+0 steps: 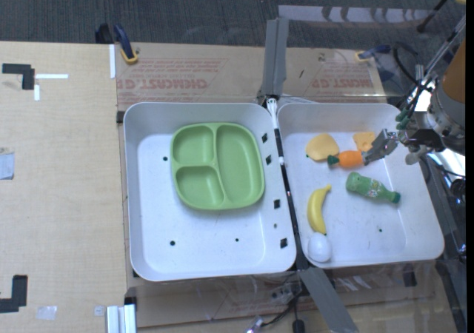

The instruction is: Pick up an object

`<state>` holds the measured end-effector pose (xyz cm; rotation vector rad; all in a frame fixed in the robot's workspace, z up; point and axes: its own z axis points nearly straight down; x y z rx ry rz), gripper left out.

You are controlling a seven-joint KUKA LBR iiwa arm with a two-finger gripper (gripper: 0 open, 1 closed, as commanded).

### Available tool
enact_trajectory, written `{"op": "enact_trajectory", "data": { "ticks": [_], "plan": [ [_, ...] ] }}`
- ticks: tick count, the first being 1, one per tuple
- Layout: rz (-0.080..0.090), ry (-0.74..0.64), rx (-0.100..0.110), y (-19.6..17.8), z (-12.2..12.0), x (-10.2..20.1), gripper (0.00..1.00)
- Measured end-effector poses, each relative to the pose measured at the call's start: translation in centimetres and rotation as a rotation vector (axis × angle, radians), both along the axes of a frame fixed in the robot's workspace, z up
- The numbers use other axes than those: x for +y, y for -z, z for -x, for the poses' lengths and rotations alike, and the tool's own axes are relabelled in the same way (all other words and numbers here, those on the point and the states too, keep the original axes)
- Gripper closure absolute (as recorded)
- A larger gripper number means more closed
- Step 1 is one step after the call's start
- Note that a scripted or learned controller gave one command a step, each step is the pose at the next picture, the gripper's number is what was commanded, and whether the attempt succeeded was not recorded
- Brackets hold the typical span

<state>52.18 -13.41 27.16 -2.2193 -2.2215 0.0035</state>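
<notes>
Gripper angled low into the right white bin, jaws apart and holding nothing, just beside the orange toy carrot, the likeliest target; green plastic bottle and yellow banana lie nearby.

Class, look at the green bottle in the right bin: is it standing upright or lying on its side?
Lying on its side: the green bottle stretches lengthwise across the right bin's floor.

Wood bench w/ two white bins side by side.
</notes>
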Motion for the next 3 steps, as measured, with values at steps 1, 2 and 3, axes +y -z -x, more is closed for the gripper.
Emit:
{"op": "enact_trajectory", "data": {
  "ticks": [1,2,3],
  "plan": [
    [-0.001,-0.145,0.000,13.1,-5.8,0.2,0.00],
    [0.001,-0.312,-0.004,18.0,-10.8,0.0,0.00],
    [0.002,-0.307,-0.007,17.0,-10.9,-0.2,1.00]
  ]
}}
